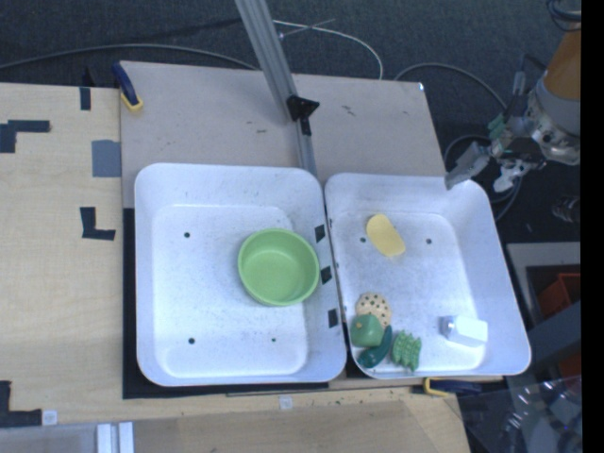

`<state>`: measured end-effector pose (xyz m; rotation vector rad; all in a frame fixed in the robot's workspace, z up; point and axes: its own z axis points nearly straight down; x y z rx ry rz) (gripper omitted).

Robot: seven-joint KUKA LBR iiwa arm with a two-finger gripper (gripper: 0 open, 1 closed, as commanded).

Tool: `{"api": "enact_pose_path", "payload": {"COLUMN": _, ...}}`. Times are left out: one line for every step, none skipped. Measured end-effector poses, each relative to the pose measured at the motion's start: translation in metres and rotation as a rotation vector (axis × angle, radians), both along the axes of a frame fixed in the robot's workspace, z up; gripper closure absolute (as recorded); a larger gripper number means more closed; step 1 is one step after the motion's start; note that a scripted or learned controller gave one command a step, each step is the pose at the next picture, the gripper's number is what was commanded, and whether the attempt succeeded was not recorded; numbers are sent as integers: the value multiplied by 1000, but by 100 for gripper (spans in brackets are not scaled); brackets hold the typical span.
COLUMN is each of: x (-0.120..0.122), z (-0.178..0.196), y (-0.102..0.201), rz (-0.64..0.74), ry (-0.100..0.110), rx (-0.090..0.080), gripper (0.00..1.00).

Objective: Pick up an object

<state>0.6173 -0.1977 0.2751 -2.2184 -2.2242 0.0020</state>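
Note:
My gripper (480,178) hangs open above the right bin's far right corner, beyond the rim, with nothing between its fingers. In the right bin (498,270) a yellow lump (385,235) lies near the far middle. At the near left corner sit a spotted tan cookie (374,304), a round green piece (367,329), a dark teal piece (377,355) and a leafy green piece (407,349), all crowded together. A small white block (464,329) lies near the front right. The left bin (147,253) holds a light green bowl (277,267), upright.
A slanted metal pole (267,41) crosses the back of the bench and ends at a black clamp (301,108) near the bins' shared edge. A blue and yellow clamp (125,86) sits at the back left. Cables (359,41) trail on the dark floor.

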Motion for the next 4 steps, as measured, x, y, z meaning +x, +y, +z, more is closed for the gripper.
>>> {"api": "enact_pose_path", "payload": {"x": 0, "z": 0, "y": 0, "rz": 0, "ry": 0, "rx": 0, "gripper": 0}}
{"api": "enact_pose_path", "payload": {"x": -2, "z": -44, "y": 4, "rz": 0, "ry": 4, "rx": 0, "gripper": 0}}
{"api": "enact_pose_path", "payload": {"x": -2, "z": -107, "y": -2, "rz": -1, "ry": 7, "rx": 1, "gripper": 0}}
{"api": "enact_pose_path", "payload": {"x": 3, "z": -164, "y": -8, "rz": -1, "ry": 6, "rx": 1, "gripper": 0}}
